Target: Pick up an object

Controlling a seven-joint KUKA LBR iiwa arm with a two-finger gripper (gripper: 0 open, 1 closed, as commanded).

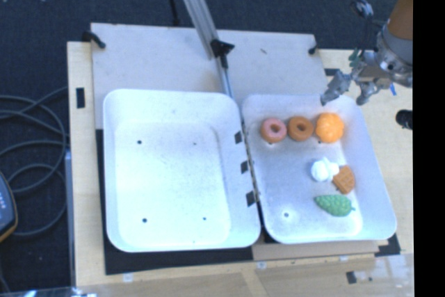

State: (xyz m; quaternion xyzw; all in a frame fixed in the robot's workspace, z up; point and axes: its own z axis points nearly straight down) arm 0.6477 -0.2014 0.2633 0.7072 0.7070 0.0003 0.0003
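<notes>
The right bin (pixel 278 177) holds a pink-iced donut (pixel 273 130), a brown donut (pixel 300 128) and an orange ball (pixel 329 127) in a row near its far side. Lower down lie a white round piece (pixel 322 170), a brown waffle-like piece (pixel 344 180) and a green leafy piece (pixel 334 204). My gripper (pixel 350 91) hangs over the bin's far right corner, just above and right of the orange ball. Its fingers are spread apart with nothing between them.
The left bin (pixel 174 170) lies beside the right one, joined by clips along the shared edge. A slanted metal rail (pixel 198 7) runs from the top down to the gap between the bins. Cables lie off the bench at the left.
</notes>
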